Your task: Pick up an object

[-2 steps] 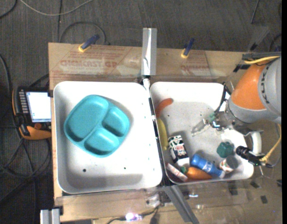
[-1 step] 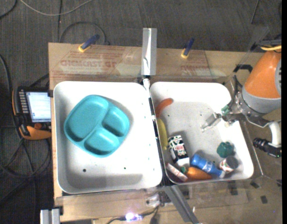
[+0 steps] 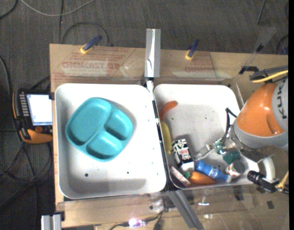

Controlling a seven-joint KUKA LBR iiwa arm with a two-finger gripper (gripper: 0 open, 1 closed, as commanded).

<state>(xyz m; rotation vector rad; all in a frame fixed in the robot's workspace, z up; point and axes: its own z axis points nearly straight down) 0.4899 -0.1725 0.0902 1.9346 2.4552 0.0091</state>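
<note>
You can't tell the gripper's (image 3: pixel 227 153) state, but just below it lies the blue bottle (image 3: pixel 211 170), likely light, rigid and slippery, so grasp across its midsection.

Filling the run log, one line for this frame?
arm: over right bin | hand: low near blue bottle | grasp: unclear | left bin: teal tray

Two white bins (image 3: pixel 108 188) are sitting on a tan counter (image 3: pixel 65 61). In the left bin a turquoise tray (image 3: pixel 99 128) is showing. Near it, in the right bin, are lying a blue bottle (image 3: pixel 211 170), an orange piece (image 3: pixel 167 107), a yellow strip (image 3: pixel 165 135) and a black-and-white, perhaps printed, box (image 3: pixel 181 150).
</note>
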